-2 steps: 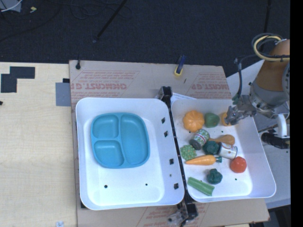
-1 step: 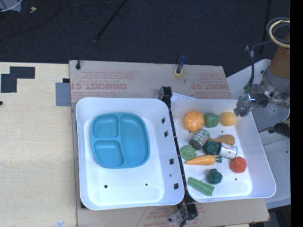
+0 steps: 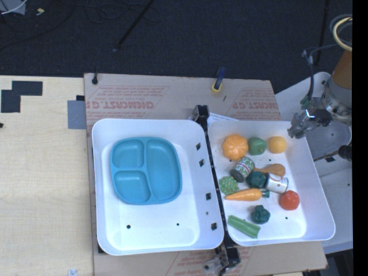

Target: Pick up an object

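toy food (image 3: pixel 253 177) mid-bin, gripper (image 3: pixel 300 125) at rim

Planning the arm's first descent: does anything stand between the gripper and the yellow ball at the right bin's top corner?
Nothing visible does. The gripper sits just outside the right bin's upper right rim, and the yellow ball lies nearest it, with bare white floor between. The green piece sits on the ball's far side.

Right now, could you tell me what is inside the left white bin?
The left bin holds a blue divided plate lying flat, its three compartments bare. The bin floor beneath the plate is covered, so anything under it cannot be seen.
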Robot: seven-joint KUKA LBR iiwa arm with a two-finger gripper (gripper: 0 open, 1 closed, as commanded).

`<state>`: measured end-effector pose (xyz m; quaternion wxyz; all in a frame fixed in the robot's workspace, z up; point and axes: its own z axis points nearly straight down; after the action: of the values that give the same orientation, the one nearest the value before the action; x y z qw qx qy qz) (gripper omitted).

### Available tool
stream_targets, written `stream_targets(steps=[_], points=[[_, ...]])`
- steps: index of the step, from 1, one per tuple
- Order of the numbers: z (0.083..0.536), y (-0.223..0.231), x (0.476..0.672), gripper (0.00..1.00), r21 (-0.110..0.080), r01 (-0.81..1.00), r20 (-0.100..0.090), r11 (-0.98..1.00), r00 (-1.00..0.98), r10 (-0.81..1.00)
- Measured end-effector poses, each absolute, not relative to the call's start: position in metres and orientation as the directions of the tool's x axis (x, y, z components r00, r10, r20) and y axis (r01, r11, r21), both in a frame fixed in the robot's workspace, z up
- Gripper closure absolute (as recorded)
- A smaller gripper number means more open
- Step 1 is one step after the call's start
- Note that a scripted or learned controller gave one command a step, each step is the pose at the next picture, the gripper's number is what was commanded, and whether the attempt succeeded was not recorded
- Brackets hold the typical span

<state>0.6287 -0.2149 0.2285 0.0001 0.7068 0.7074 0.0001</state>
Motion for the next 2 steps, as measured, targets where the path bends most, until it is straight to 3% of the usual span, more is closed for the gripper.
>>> stream_targets(steps=[2], points=[[0.210,-0.105,0.611,1.00,-0.006,1.000,0.003,0.004,-0.004,1.000]])
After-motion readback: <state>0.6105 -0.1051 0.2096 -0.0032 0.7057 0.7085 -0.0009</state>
